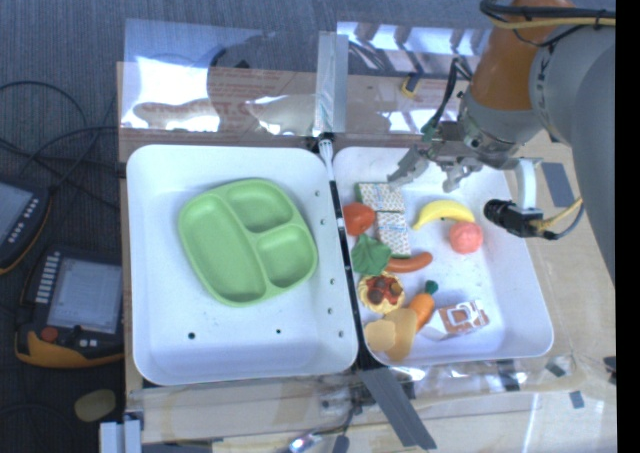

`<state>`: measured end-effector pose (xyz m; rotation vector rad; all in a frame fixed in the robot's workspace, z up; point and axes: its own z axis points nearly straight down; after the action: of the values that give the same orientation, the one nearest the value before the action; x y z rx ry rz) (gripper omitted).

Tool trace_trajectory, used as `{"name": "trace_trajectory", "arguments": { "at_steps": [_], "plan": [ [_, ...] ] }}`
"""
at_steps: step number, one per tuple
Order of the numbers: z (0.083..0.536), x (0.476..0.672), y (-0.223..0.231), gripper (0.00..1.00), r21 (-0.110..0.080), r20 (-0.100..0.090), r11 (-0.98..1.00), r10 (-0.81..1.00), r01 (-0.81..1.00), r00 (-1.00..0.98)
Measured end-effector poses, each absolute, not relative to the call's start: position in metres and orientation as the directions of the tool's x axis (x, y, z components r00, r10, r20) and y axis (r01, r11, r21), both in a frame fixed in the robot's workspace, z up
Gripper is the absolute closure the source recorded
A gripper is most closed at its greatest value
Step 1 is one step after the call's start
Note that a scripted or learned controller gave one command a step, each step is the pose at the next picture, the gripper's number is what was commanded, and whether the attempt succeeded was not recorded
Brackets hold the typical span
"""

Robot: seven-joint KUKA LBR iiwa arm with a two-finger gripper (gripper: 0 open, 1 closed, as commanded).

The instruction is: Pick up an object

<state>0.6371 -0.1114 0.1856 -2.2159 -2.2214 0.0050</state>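
gripper point(432, 169) at upper middle of right bin point(520, 271), fingers spread open, nothing between them. banana point(444, 212) lies just below gripper in frame, slightly right; long axis runs roughly left-right, curved, ends dipping down. cracker packets point(388, 213) sit lower left of gripper, red ball point(465, 237) just beyond banana, lower right. green plate point(249, 239) in left bin point(180, 341), well apart. judgement: banana nearest target; jaws should close across its short width, so short drop toward frame bottom needed.

Toy foods crowd the right bin point(520, 286), right of centre in the frame: a yellow banana point(443, 212), a pink ball point(465, 237), a carrot point(424, 307), a sausage point(408, 263).
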Motion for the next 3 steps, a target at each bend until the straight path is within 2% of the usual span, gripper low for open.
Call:
{"name": "trace_trajectory", "arguments": {
  "at_steps": [1, 2, 3],
  "plan": [
    [0.097, 0.605, -0.145, 0.00, 0.016, -0.003, 0.234, 0.972, 0.972, -0.234],
    [0.095, 0.659, -0.168, 0.00, -0.033, 0.029, 0.354, 0.935, 0.935, -0.353],
    [0.093, 0.665, -0.152, 0.00, -0.024, 0.008, 0.058, 0.998, 0.998, -0.058]
  ]
}}
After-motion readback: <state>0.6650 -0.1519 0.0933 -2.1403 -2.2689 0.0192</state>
